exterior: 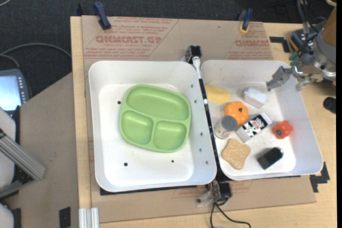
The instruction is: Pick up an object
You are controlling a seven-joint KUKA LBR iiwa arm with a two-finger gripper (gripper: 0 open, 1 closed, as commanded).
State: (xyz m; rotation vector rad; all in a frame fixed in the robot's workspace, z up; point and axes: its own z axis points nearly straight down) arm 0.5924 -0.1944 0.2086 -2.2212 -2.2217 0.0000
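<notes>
Black block (270, 157): nearest the camera in the right bin (312, 160), below and right of the pumpkin; looks rigid and boxy, with flat sides for two fingers, though the dark finish may be slick.
Toast (235, 153): below the pumpkin, left of the block; flat and low — hard to get fingers under, probably a light foam or plastic toy.
Pumpkin (236, 111): the landmark, mid-bin; round, orange, green stem on top. Judged light and stiff, but the curved sides could roll out of a pinch; take it across the widest part.
Grey can (226, 125): touching the pumpkin's lower left; small, lying tilted, crowded by neighbours.
Card box (253, 126): just right and below the pumpkin; printed, thin, likely light and a bit crushable.
Red piece (282, 128): well right of the pumpkin, standing apart — the clearest approach; small, rounded, probably hard plastic, so grip at its middle.
Yellow piece (217, 94): above and left of the pumpkin, against the bin's left wall; smooth, and the wall blocks one finger.
White block (255, 97): above and right of the pumpkin; pale, blocky, easy flat faces.
Gripper (286, 75): above and right of the pumpkin, over the bin's upper right corner, nearest the white block; nothing is seen between its fingers, and I cannot tell how wide they stand.
Green plate (155, 118): left of the pumpkin, alone in the left bin (101, 131); wide, stiff, only its rim is graspable.
</notes>
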